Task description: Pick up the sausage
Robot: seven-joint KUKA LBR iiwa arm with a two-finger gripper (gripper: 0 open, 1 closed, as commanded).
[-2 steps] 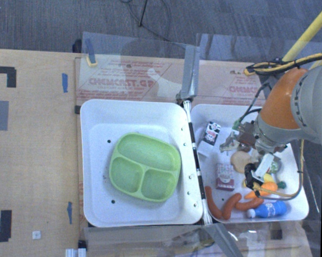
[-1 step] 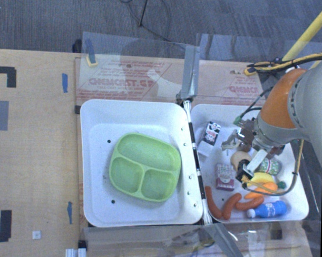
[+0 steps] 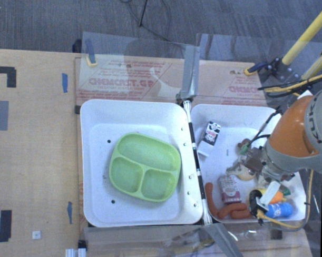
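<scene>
Nearest you, the sausage [image 3: 233,211] lies along the right bin's [image 3: 225,114] front edge, beside a small can [image 3: 229,189]. You cannot tell the gripper's [image 3: 248,161] state as it hovers mid-bin.

Grey carpet floor [image 3: 49,16], wooden bench [image 3: 31,147] (blue tape marks)

grey arm [image 3: 308,130] from the right, orange-banded wrist bent down, hand [image 3: 248,164] low

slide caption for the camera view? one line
KUKA arm's gripper hovers in the right bin above the sausage at its near edge; green divided plate sits in the left bin.
</scene>
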